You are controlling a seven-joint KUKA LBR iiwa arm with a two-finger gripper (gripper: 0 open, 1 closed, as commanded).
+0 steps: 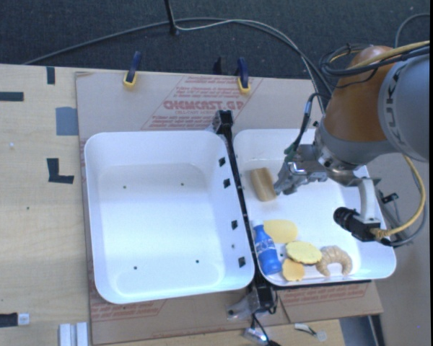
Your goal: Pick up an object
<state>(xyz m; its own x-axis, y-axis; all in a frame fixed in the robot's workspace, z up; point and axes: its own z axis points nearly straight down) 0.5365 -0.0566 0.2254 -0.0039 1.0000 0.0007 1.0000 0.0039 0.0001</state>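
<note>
Pincer [287, 181], fingers spread and holding nothing, hangs low in the right bin [379, 269] at mid-frame right, just beside the tan block [261, 184], probably lining up to grasp it, while the other items sit clustered near the bin's lower edge.

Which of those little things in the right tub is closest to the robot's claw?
The tan block, just left of the gripper; the others cluster along the tub's near edge.

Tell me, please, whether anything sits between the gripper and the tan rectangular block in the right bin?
Nothing visible does: the gripper hangs just right of the tan rectangular block, bare white bin floor below them.
</note>
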